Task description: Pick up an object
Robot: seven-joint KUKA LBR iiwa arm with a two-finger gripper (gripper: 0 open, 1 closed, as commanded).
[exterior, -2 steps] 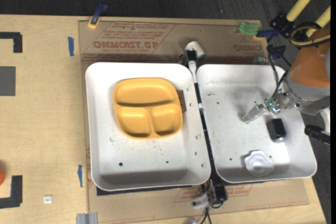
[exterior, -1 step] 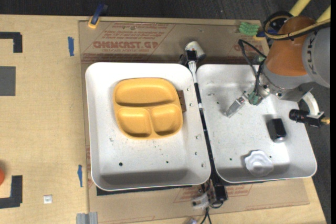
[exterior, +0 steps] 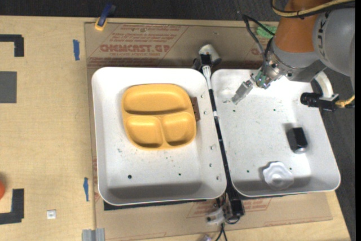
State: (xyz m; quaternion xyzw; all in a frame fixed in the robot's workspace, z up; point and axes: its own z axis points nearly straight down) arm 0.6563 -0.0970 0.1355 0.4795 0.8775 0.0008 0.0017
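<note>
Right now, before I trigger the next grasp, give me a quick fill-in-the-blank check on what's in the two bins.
1. The left bin holds a ____ divided plate.
2. That plate has ____ compartments.
3. The right bin holds a white object and a small ____ block.
4. The gripper hangs over the ____ bin.

Missing words: yellow; three; black; right.
</note>
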